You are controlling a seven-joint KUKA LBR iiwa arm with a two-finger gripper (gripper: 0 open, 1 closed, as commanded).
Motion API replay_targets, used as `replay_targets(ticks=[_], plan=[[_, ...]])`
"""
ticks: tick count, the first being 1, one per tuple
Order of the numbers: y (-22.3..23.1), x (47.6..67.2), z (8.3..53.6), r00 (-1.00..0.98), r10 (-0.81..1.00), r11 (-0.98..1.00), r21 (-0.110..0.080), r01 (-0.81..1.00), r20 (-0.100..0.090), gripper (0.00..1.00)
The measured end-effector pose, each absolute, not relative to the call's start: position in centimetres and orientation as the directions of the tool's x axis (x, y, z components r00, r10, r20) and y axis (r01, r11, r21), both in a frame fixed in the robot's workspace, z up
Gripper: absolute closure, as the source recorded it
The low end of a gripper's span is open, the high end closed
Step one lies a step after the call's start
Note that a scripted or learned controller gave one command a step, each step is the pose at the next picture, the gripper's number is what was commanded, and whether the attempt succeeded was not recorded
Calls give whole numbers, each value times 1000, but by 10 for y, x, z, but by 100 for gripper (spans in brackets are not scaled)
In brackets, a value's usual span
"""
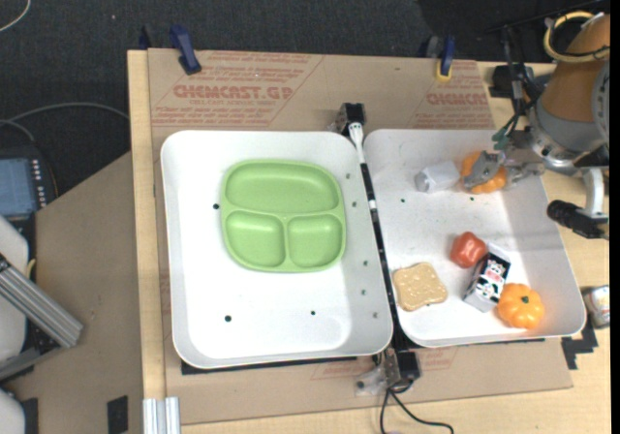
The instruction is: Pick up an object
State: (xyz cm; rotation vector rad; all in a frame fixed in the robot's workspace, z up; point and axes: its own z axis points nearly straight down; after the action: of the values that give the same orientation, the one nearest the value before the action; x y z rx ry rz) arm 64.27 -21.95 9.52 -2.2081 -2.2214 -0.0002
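Tool (489,169) low in right bin (542,229), at orange object (481,173), finger state unclear, grey object (436,176) beside.

In the left bin (184,258), the green divided plate (284,214) takes the upper middle, with bare floor along the near edge and both sides. In the right bin (542,229), the middle is open. Its near end is crowded: toast (419,287), red piece (468,248), black-and-white carton (487,281) and small pumpkin (520,306) sit close together. At the far end the hand (494,163) hangs over an orange item (481,173), a grey object (435,176) just beside.
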Motion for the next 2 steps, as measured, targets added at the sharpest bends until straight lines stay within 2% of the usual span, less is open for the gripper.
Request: replay_targets(ticks=[1, 2], plan=[[-167, 651, 88, 6, 1000, -6, -31, 999, 2, 100], [-105, 633, 90, -2, 1000, 2, 8, 1000, -5, 100]])
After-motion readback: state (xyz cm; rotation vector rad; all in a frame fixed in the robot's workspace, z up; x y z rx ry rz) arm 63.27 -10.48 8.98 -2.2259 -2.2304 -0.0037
